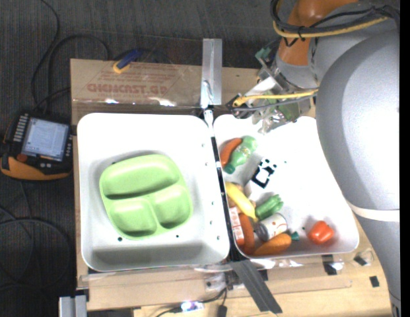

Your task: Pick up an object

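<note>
The right bin (304,177) holds several toy foods along its left side. Among them are a green and orange piece (238,152), a white block with black marks (261,172), a yellow banana (239,201), a green pepper (269,206), a red tomato (321,232) and an orange carrot (274,244). My gripper (269,113) hangs over the far edge of the right bin, above and behind the toys, with cables around the wrist. Nothing shows between its fingers.
The left bin (92,137) holds a green divided plate (146,194). A metal divider post (211,71) stands behind the seam between the bins. A handheld pendant (39,144) lies on the floor at the left. The arm's grey body (366,111) covers the right bin's right side.
</note>
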